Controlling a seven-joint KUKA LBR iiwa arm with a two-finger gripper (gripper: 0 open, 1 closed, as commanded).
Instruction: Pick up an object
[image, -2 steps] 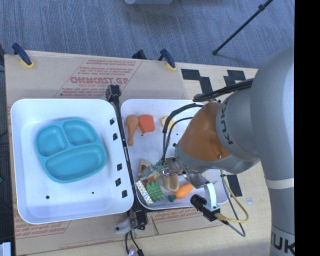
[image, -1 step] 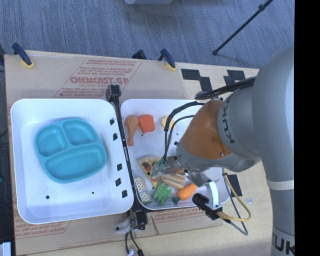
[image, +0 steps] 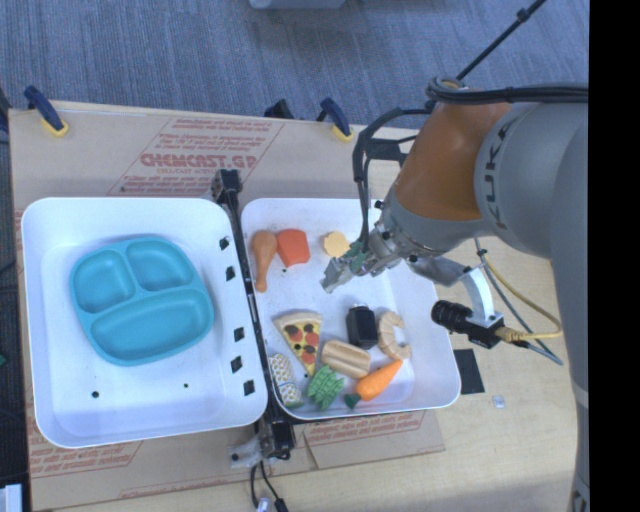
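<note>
Reaching in from the right, one grey arm (image: 520, 170) with an orange band hangs over two white bins set side by side. One left bin (image: 60, 400) bears a single blue divided plate (image: 140, 297). One right bin (image: 435, 365) holds nine toy foods: a drumstick (image: 263, 254), orange block (image: 292, 247), yellow round (image: 336, 243), pizza slice (image: 300, 335), black piece (image: 361, 324), croissant (image: 392, 335), bun (image: 345, 357), carrot (image: 378, 380) and green piece (image: 323, 385). One gripper (image: 335, 274) hovers near the yellow round, fingers slightly apart, nothing between them.
</note>
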